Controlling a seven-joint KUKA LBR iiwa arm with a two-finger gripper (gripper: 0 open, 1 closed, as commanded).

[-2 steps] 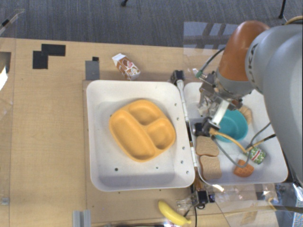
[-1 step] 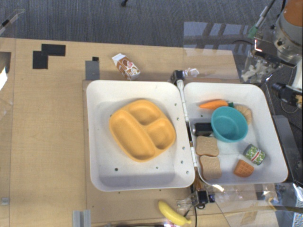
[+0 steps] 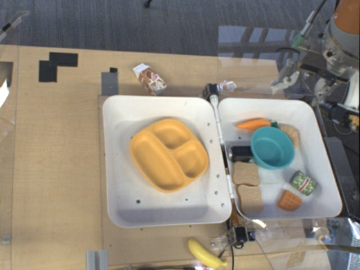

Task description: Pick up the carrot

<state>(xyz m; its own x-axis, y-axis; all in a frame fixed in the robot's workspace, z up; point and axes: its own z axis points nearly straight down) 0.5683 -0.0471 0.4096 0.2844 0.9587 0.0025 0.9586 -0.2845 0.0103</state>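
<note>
Nearest me, a banana lies on the table below the bins. I see the carrot in the right bin, at its far side, touching the teal bowl. My gripper hangs beyond that bin's far edge, apart from the carrot; I can't tell how wide it stands. A yellow plate sits in the left bin.

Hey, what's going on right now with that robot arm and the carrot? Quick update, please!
Gripper above the right bin's far edge, nothing held. Carrot lying at the bin's back, untouched. Teal bowl close beside it, crowding one side.
</note>
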